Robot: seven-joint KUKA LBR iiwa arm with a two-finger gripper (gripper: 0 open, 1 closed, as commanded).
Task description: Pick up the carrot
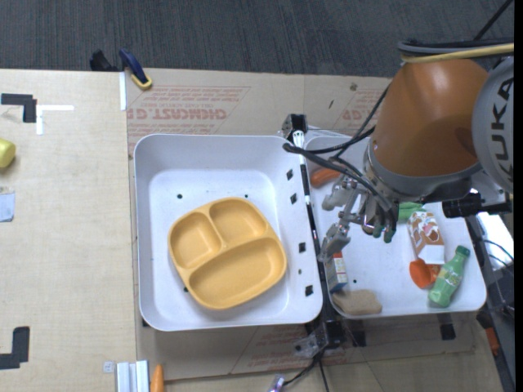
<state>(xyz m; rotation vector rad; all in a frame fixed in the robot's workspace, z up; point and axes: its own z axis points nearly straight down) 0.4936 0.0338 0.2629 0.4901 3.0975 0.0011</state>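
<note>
Tabletop point(65, 284): pale wood at far left; a small yellow object point(6, 153) is seen at its left edge, black corner marks near it.

Cardboard sheet point(196, 109): laid under both bins, printed text visible above the left bin.

Left bin point(155, 300): white, shallow. A yellow divided plate point(227, 253) with three compartments lies in it, turned at a slant; nothing is seen on the plate.

Right bin point(392, 296): white, just beside the left bin. Its upper part is covered by the arm.

Carrot point(324, 175): an orange piece is seen at the upper left of the right bin, near the shared wall, partly under cables. It is judged to be the carrot, though little of it is exposed.

Gripper point(347, 219): hung over the left part of the right bin, just below and right of the carrot; nothing is seen between its fingers. Whether they are apart or together cannot be told.

Other items, right bin: a tan block point(356, 303) at the near edge, a white and red packet point(426, 237), a green bottle point(449, 278), an orange-red piece point(421, 273) beside the bottle.

Step in hand: approach judged; the carrot is not yet grasped.

Next move: the gripper would need to be shifted toward the bin's upper left corner, lined up across the carrot, and lowered clear of the bin wall.
</note>
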